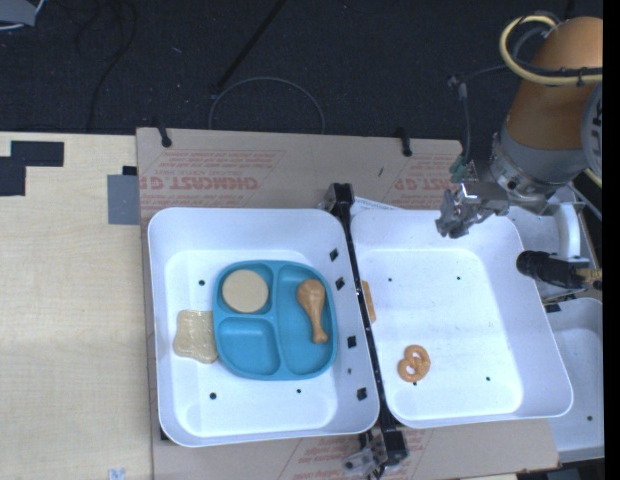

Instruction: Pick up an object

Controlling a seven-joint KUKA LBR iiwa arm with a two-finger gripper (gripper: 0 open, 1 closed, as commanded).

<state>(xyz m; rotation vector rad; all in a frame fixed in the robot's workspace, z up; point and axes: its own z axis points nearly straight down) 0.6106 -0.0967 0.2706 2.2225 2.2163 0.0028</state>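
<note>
Pretzel: you find it lying on the floor of the right bin, toward the near side, well apart from the gripper. Gripper: poised over that bin's far rim; nothing is between its fingers, and you cannot tell how wide they stand. Left bin: blue tray with drumstick and round biscuit; pale bread piece touching the tray's left edge.

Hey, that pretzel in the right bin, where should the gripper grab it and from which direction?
Judging by its pose, come straight down from above: the pretzel lies flat on the floor of the right bin, away from the walls. Pinching across its narrower width, fingers outside the loops, seems best.
</note>
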